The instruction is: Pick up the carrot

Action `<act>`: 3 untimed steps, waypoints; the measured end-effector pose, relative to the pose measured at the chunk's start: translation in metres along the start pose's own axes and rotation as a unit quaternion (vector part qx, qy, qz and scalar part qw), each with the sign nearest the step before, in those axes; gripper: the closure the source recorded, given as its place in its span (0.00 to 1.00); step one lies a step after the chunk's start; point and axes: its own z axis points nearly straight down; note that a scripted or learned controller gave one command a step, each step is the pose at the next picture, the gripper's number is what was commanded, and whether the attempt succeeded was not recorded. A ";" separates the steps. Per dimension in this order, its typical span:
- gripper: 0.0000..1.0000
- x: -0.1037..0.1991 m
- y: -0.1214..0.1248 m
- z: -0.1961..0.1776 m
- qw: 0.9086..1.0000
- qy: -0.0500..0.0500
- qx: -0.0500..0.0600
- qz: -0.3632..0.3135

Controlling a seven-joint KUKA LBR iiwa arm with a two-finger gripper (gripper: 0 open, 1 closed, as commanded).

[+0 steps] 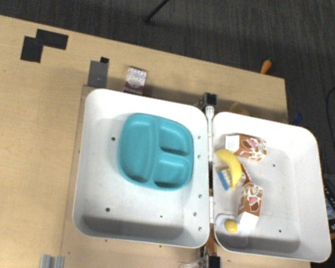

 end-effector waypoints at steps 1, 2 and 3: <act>1.00 -0.031 -0.043 0.060 0.996 0.000 0.004 -0.093; 1.00 -0.040 -0.057 -0.003 0.961 -0.001 -0.002 -0.275; 1.00 0.003 -0.081 0.138 0.909 0.002 0.004 -0.417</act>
